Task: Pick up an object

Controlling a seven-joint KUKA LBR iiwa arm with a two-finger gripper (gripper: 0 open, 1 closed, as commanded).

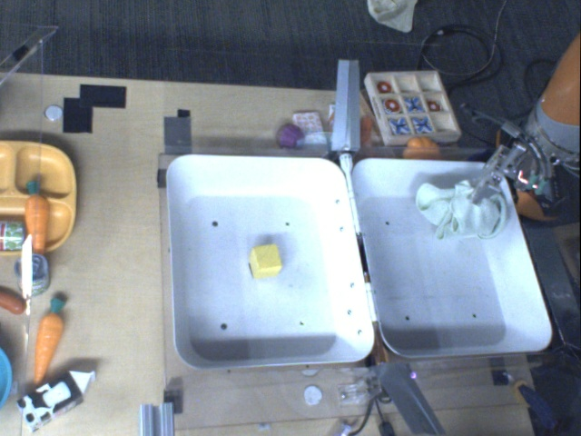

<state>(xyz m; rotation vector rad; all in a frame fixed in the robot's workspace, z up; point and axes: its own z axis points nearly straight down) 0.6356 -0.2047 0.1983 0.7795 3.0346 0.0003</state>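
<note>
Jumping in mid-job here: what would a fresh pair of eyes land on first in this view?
Likely the yellow block, alone near the middle of the left bin. Next, the pale crumpled cloth at the far right corner of the right bin, with the gripper down right at it. Beyond the bins, a tic-tac-toe board stands out on the bench.

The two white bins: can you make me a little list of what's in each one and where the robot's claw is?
left bin: one yellow block, near the middle
right bin: one pale crumpled cloth, at the far right corner
claw: over the right bin, at the cloth
claw holding cloth: cannot tell
beside the bins: toy carrots, yellow tray
</note>
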